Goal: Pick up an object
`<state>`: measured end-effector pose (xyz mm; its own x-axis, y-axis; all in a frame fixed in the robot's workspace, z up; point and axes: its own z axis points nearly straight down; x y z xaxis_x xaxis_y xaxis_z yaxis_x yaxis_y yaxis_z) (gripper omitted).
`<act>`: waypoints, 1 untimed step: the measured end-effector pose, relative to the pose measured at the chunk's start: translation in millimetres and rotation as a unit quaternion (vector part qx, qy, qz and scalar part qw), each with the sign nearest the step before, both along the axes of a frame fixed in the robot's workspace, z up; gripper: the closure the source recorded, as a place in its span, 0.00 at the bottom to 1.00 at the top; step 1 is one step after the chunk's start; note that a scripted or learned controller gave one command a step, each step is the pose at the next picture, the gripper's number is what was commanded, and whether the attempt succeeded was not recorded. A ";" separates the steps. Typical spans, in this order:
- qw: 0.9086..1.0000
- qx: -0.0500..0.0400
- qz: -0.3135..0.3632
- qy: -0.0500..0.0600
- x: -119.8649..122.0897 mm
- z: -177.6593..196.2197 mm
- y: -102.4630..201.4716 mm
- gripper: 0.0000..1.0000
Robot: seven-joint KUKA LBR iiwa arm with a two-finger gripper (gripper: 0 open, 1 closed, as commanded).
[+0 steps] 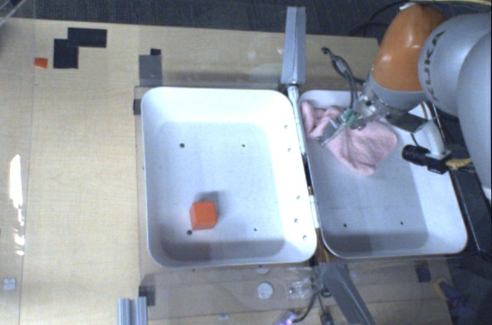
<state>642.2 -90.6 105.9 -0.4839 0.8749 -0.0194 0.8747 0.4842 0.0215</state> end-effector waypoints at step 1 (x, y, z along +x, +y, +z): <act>0.999 0.001 0.052 0.005 -4.7 -13.4 -0.3 0.00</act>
